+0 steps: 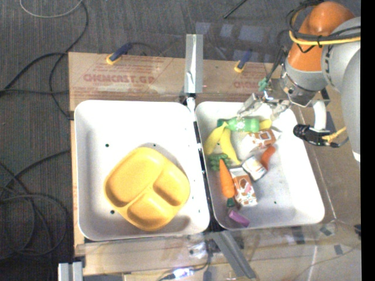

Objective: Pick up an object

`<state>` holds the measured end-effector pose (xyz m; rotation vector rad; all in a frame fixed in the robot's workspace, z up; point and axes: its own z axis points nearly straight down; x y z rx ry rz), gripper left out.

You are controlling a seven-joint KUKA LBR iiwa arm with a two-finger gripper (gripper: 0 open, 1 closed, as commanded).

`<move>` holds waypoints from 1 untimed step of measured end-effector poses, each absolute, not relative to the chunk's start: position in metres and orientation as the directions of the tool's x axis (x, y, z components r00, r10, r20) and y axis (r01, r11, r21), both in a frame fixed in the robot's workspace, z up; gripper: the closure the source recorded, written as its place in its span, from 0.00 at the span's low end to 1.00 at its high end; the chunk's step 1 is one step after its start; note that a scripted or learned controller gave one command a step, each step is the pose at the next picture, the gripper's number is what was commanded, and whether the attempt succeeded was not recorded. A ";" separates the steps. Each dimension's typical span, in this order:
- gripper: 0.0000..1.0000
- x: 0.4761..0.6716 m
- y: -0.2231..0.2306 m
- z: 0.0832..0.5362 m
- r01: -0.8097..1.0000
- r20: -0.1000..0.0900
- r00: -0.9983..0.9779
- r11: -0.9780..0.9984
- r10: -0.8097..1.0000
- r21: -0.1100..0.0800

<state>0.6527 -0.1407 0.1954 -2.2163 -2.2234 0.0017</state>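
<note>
Gripper: over right bin's far edge, above green bottle; finger state cannot be told. Risk: bottle touches banana and carton; crowding may spoil the grasp.

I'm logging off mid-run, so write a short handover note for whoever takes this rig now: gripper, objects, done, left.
Gripper: above the far edge of the right white bin, over the green plastic bottle; finger state unclear, no grasp confirmed.
Right bin: yellow banana, orange carrot, small cartons, purple piece, clustered on its left side.
Left white bin: yellow divided plate.
Done: approach only.
Left: grasp and lift one object.
</note>
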 end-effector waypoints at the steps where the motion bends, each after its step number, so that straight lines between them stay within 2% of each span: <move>1: 0.00 0.665 -0.119 0.100 0.981 -0.005 -0.194 0.194 0.981 0.004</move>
